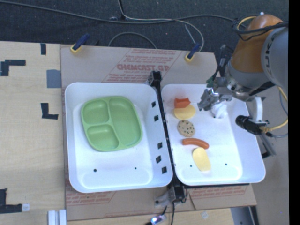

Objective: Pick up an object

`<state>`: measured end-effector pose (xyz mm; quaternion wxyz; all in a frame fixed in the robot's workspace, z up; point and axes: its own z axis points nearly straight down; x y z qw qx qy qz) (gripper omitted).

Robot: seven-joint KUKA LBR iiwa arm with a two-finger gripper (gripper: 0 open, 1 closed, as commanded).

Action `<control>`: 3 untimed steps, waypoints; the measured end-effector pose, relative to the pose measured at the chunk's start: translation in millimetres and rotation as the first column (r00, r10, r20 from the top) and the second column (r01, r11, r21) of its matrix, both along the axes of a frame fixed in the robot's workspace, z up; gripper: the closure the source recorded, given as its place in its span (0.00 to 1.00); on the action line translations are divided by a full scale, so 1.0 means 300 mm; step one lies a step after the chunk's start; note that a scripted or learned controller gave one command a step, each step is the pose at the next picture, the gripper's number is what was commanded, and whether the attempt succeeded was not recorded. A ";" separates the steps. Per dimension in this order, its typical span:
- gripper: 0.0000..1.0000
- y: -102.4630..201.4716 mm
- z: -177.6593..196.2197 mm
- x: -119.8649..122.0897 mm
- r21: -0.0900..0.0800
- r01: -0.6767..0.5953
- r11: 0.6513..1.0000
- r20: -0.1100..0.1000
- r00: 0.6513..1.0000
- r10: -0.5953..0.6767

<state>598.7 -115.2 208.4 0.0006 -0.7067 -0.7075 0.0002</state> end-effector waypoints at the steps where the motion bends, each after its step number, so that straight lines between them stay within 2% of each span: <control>1: 1.00 0.181 0.011 -0.003 0.000 -0.001 1.000 -0.001 1.000 0.001; 3: 1.00 0.522 0.074 -0.065 -0.001 -0.001 1.000 0.000 1.000 0.001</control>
